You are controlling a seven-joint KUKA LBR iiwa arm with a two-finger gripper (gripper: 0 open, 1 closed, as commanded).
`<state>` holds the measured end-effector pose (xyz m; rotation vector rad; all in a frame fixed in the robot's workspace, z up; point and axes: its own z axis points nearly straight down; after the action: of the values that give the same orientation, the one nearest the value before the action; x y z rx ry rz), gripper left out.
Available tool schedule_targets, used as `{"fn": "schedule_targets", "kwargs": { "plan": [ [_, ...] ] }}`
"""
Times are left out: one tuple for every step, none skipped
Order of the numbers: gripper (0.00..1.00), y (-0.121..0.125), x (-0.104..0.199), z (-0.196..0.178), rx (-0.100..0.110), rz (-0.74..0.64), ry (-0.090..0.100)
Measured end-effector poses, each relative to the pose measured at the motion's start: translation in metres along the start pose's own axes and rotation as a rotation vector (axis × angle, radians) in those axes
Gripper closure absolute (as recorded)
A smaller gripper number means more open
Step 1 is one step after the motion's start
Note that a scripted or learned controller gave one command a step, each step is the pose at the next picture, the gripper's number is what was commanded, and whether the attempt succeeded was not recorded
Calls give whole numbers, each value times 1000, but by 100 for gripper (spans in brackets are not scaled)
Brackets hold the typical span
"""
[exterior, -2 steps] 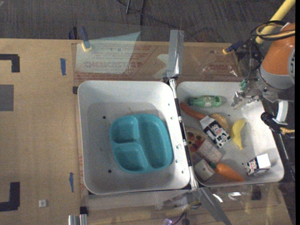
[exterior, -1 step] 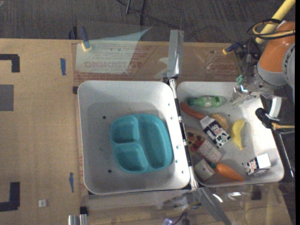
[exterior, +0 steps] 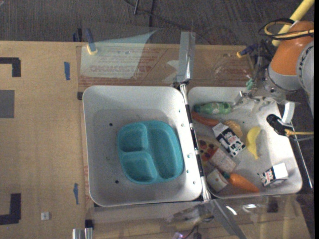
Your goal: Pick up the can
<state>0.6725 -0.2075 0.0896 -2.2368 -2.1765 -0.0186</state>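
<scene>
Can (exterior: 217,179) just left of carrot (exterior: 243,182); gripper (exterior: 250,93) far beyond carrot, grip state unreadable; best approached vertically, avoiding carrot.

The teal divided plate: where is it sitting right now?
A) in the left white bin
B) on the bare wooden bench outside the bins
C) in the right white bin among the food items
A: the teal divided plate lies flat in the left white bin, while the banana and carrot lie in the right bin.
</scene>
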Motion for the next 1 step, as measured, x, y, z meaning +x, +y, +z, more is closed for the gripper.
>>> {"fn": "schedule_targets", "kwargs": {
  "plan": [
    [0,-26,41,2,-13,-77,-26]
  ]
}}
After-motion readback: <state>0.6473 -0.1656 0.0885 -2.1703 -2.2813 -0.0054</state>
